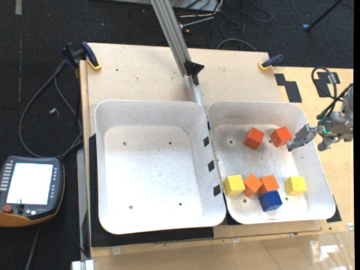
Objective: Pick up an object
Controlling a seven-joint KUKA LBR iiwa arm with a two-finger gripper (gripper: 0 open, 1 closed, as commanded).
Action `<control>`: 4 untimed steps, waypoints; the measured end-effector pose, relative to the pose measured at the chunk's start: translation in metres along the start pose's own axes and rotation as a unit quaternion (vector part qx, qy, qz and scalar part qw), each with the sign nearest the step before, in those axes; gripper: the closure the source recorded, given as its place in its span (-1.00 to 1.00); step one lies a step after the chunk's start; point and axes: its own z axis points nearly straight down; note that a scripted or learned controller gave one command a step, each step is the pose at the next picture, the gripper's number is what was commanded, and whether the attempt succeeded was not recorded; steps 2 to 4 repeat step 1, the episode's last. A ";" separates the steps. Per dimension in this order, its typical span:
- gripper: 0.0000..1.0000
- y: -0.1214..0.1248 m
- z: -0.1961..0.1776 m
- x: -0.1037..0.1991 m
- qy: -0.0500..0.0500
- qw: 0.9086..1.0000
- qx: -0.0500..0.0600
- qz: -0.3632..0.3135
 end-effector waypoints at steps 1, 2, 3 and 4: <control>-1.00 0.000 0.000 0.000 0.000 1.000 0.000 0.000; -1.00 0.000 0.000 0.000 0.000 1.000 0.000 0.000; -1.00 0.000 0.000 0.000 0.000 1.000 0.000 0.000; -1.00 0.000 0.000 0.000 0.000 1.000 0.000 0.000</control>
